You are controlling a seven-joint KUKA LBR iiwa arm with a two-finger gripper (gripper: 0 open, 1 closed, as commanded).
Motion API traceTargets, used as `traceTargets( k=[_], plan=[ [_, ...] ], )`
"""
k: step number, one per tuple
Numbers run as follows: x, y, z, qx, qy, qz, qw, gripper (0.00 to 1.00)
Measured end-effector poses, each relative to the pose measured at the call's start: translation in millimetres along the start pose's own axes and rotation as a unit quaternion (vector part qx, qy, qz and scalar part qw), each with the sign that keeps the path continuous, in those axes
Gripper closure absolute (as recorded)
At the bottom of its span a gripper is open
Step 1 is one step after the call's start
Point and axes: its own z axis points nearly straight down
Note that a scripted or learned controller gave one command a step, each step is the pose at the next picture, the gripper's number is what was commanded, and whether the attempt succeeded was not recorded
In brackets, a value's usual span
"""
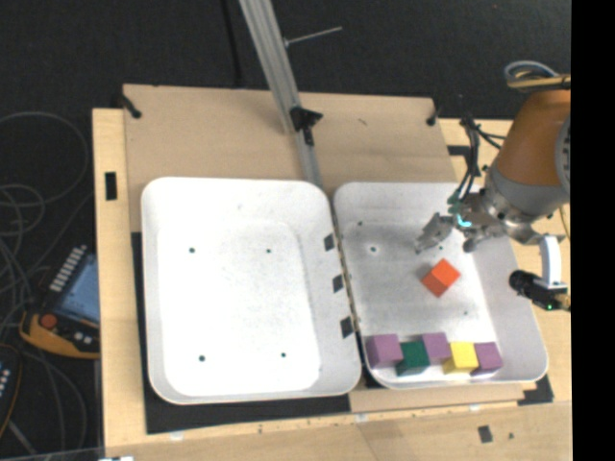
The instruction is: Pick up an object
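In the right bin [384, 209] an orange cube [442, 278] lies near the middle. Just behind it my gripper [451, 239] hangs over the bin with its two fingers spread apart, open, and nothing between them. The cube sits a little nearer the front than the fingertips and stands clear of them. A row of blocks lines the bin's front wall: a purple block [384, 349], a green block [414, 356], a second purple block [435, 345], a yellow block [465, 355] and one more purple block [488, 355].
The left bin [235, 286] stands beside the right one, with small clips along the shared rim. A slanted metal pole [279, 75] rises behind the bins. Cables and a handheld pendant [67, 301] lie off the bench at the left.
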Motion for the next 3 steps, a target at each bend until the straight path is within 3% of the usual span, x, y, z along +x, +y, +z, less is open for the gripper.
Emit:
traceTargets(
  k=[1,2,3],
  plan=[
    [-6.2,-41.1,73.5,-0.001,-0.001,0.001,1.0,0.0],
    [-6.9,-38.9,60.1,-0.003,-0.001,0.003,1.0,1.0],
    [43.1,16.7,-27.9,-0.005,0.0,-0.004,1.0,1.0]
  ],
)
